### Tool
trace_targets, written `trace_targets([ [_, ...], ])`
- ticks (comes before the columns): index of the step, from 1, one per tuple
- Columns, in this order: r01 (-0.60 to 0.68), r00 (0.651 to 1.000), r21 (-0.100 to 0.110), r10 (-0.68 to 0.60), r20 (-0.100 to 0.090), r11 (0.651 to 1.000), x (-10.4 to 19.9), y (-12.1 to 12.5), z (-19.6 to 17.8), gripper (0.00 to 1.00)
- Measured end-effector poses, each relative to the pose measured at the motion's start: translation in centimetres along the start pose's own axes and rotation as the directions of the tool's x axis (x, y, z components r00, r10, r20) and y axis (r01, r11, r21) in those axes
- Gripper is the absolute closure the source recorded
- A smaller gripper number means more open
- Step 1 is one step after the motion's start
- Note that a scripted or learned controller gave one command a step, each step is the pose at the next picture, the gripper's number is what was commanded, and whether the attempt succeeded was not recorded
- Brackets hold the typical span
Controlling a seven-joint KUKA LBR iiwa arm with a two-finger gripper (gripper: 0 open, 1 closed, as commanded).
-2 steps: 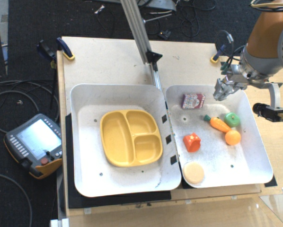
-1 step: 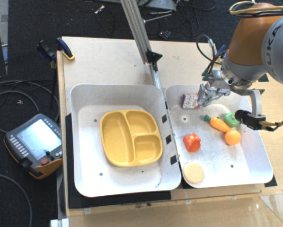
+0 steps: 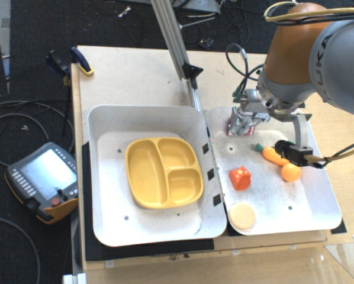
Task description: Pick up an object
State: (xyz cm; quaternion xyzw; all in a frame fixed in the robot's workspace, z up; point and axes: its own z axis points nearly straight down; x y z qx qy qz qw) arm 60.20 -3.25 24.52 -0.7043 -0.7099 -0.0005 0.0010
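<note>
Camera view, from above the bench: I use the right bin as my landmark. Over its far left corner hangs the gripper, pointed down at the bin floor; I cannot tell how it is set, and I see nothing carried in it.

Near the middle of the right bin sits the red block, my likeliest target, well apart from the gripper and closer to the near side. It looks small, rigid and light, with flat faces, so I judge it should take a pinch across two opposite sides without slipping. Toward the bin's near left corner lies the pale round disc, flat and low, harder to get under. Toward the bin's right side lies the orange carrot toy, touching or just beside the small orange ball; both look smooth and liable to roll.

Left of the right bin, the left bin holds a yellow divided plate.
</note>
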Motion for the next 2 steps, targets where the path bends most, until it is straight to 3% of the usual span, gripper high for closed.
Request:
trace_targets([
  [2, 0.001, 1.000, 0.002, -0.001, 0.000, 1.000, 11.2, -2.9, 0.7, 1.00],
])
